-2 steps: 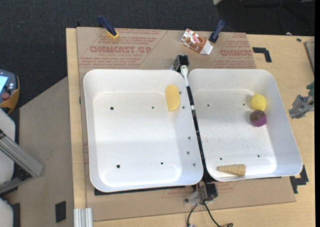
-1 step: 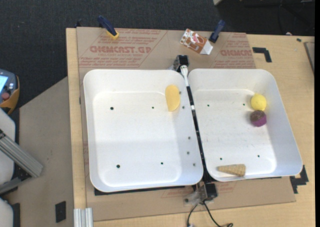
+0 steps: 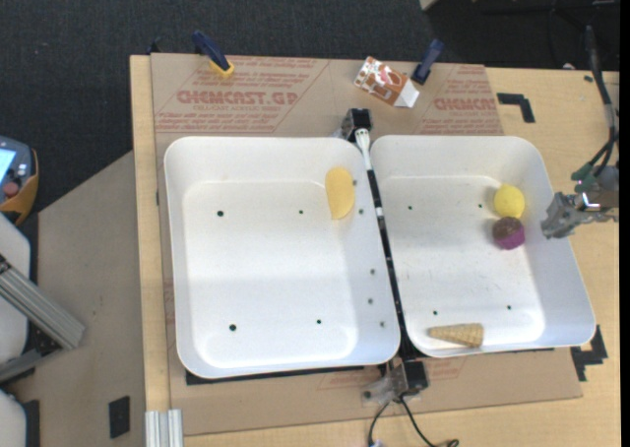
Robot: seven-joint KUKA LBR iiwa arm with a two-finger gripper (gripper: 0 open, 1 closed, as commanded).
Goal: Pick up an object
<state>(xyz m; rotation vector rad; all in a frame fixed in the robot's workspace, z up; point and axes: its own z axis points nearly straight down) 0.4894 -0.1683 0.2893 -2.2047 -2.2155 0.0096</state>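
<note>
Four loose items, left to right: a yellow oblong piece (image 3: 340,192) against the left bin's (image 3: 197,268) right wall, a tan wedge (image 3: 458,335) at the right bin's (image 3: 463,164) front edge, then a purple ball (image 3: 508,232) touching a yellow ball (image 3: 509,202) near that bin's right wall. The gripper (image 3: 559,219) sits just outside that wall, over the worktop's right edge; its opening cannot be told at this size. Judged nearest target: the purple ball, just left of the gripper across the rim.

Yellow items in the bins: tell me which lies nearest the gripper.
The round yellow ball in the right bin, beside the purple ball; the elongated yellow piece lies in the left bin.
</note>
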